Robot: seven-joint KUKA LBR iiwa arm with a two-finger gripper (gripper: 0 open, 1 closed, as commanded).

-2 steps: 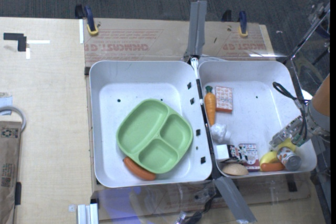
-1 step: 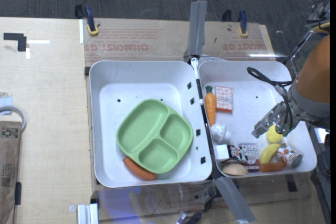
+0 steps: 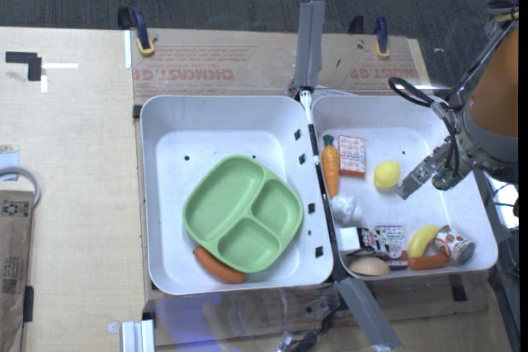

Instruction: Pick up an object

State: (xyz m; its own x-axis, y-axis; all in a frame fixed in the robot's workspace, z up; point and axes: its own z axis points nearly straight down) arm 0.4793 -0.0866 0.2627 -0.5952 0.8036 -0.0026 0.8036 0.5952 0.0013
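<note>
The lemon [image 3: 387,175] is the likeliest pick: it lies alone on bare floor in the middle of the right bin [image 3: 412,115], just left of the claw [image 3: 410,185], which hangs low over that bin's right half. Whether the claw is released or clenched I cannot tell, since its tip is a blurred grey shape; nothing is seen in its grip. To do the step well, centre it over the fruit and drop straight, because a round lemon will likely roll off a skewed pinch. Left of the lemon sit a small printed box [image 3: 352,155] and a carrot [image 3: 330,165]; along the near wall crowd a banana [image 3: 422,241], a red sausage [image 3: 427,262] and a bread roll [image 3: 369,265], harder targets. The left bin [image 3: 165,177] holds a green divided plate [image 3: 242,213].
</note>
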